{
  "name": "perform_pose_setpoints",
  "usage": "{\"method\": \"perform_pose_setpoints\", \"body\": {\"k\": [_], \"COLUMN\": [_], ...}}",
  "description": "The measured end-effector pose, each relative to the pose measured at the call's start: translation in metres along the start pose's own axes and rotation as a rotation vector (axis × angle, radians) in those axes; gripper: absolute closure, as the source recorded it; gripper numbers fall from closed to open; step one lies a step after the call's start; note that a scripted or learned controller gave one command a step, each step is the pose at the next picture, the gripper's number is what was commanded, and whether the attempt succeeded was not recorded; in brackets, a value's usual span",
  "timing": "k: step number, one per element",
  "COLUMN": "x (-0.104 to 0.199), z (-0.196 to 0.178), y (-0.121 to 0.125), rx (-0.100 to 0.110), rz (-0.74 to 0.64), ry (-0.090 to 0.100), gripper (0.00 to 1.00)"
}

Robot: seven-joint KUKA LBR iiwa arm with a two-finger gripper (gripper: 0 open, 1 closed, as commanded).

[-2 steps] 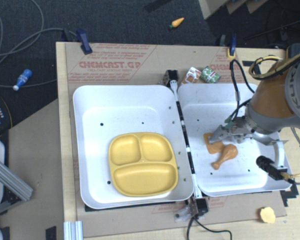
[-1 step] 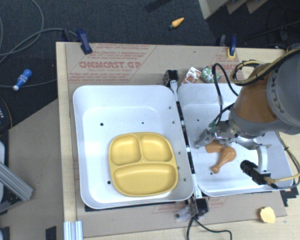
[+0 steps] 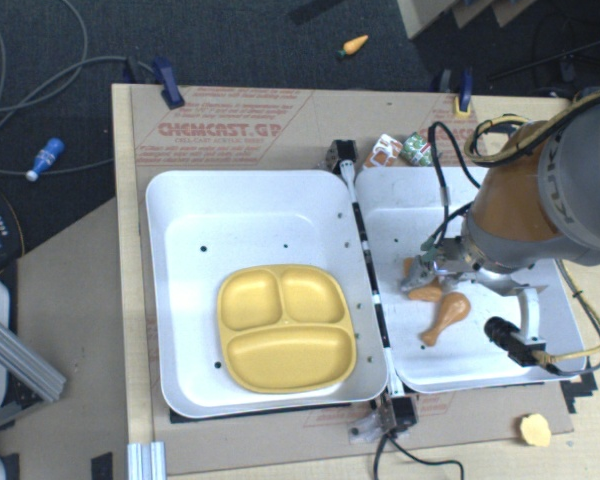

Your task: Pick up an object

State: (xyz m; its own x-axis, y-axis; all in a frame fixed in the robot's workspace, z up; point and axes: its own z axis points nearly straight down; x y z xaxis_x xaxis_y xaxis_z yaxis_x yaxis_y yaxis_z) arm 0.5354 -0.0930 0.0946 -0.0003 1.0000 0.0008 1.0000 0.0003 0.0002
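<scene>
Two bins below me; gripper [image 3: 435, 265] low over right bin's [image 3: 410, 203] drumstick [image 3: 448, 316], presumably lining up a grab, grip state unclear.

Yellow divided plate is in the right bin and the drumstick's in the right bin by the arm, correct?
Not quite. The camera view shows the yellow divided plate in the left bin, not the right. The rest holds: the drumstick lies in the right bin, beside the arm.
</scene>
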Motion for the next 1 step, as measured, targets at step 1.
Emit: {"method": "perform_pose_setpoints", "body": {"k": [1], "x": [0.0655], "z": [-0.1103], "y": [0.0208], "rx": [-0.013], "rz": [-0.009], "ry": [0.002], "gripper": [1.0]}}
